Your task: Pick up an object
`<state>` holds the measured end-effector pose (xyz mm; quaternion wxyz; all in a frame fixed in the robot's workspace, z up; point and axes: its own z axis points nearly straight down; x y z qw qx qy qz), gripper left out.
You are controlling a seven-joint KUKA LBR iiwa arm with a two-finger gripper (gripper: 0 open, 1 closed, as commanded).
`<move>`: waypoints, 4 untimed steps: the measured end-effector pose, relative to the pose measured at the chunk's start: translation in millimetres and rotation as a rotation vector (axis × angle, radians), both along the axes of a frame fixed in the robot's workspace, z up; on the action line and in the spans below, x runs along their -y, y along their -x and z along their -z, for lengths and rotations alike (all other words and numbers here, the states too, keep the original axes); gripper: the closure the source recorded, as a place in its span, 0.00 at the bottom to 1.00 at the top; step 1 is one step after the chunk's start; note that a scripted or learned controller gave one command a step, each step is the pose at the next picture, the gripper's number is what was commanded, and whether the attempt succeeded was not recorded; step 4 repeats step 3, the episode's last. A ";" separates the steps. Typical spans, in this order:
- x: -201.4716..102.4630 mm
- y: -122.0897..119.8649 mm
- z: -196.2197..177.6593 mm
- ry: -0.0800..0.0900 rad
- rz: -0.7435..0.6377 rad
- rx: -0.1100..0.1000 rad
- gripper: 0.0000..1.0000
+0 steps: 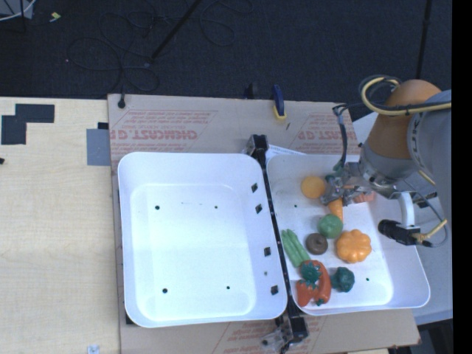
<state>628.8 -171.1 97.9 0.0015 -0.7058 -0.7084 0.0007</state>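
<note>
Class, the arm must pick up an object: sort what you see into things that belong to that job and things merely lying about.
Job:
end effector
orange ball
green ball
orange pumpkin
brown ring
green pod
red pepper
right bin

Lying about:
left bin
blue clamp

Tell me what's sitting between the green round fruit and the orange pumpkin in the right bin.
Nothing: in the camera view the green round fruit and the orange pumpkin lie almost touching, with bare white bin floor at most between them.
</note>
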 end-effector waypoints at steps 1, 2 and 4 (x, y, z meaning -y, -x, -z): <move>-73.6 -12.2 11.6 0.001 0.001 -0.009 1.00; -76.5 -15.2 -32.7 0.001 0.002 0.003 1.00; -159.6 -8.9 -92.0 0.000 0.000 0.002 1.00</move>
